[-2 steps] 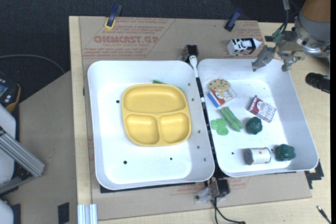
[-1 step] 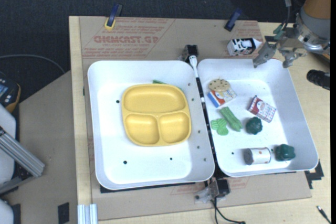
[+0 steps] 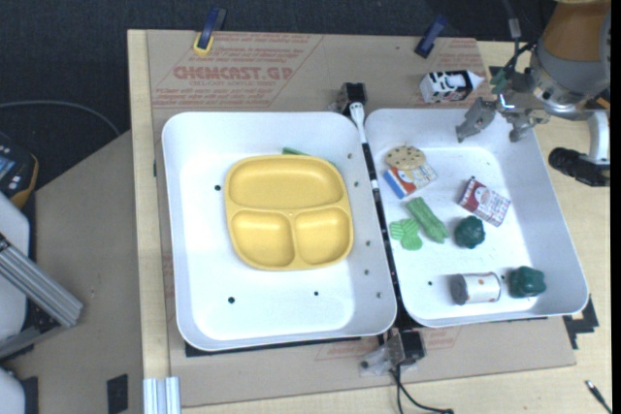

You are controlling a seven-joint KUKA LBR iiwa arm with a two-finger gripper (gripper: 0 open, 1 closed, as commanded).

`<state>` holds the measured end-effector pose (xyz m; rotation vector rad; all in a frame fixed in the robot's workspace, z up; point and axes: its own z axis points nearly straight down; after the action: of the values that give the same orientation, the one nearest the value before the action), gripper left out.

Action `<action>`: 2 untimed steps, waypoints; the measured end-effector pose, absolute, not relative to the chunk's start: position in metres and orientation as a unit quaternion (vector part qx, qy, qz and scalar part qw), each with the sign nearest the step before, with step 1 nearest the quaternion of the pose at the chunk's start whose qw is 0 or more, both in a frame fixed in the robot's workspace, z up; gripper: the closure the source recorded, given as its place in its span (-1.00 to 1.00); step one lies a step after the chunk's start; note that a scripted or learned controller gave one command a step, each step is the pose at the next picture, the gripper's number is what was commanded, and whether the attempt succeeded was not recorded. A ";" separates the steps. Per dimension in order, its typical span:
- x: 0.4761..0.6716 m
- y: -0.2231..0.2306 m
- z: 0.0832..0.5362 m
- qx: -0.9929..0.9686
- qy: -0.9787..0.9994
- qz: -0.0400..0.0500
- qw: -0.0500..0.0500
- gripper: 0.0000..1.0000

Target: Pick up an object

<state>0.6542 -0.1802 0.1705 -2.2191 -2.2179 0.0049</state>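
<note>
My gripper (image 3: 497,125) hangs over the far edge of the right bin (image 3: 543,208), open, with nothing between its fingers. Below it in that bin lie a cookie-print card (image 3: 405,159), a red and blue packet (image 3: 402,182), a green pickle-shaped toy (image 3: 425,218), a light green piece (image 3: 407,234), a dark green round toy (image 3: 470,232), a red and white packet (image 3: 484,201), a small white can (image 3: 474,287) and another dark green toy (image 3: 526,281). All of them are apart from the gripper.
The left bin (image 3: 194,257) holds a yellow three-compartment plate (image 3: 288,209), with a green sliver (image 3: 295,151) showing behind it. A black and white object (image 3: 450,84) sits on the bench beyond the right bin. Clamps (image 3: 207,31) hold the board's far edge.
</note>
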 end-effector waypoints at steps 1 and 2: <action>0.658 -0.172 0.123 -0.707 -0.708 0.001 0.002 -1.00; 0.657 -0.171 0.083 -0.706 -0.708 0.001 0.002 -1.00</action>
<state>0.6572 -0.1711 0.0825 -2.2160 -2.2213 0.0044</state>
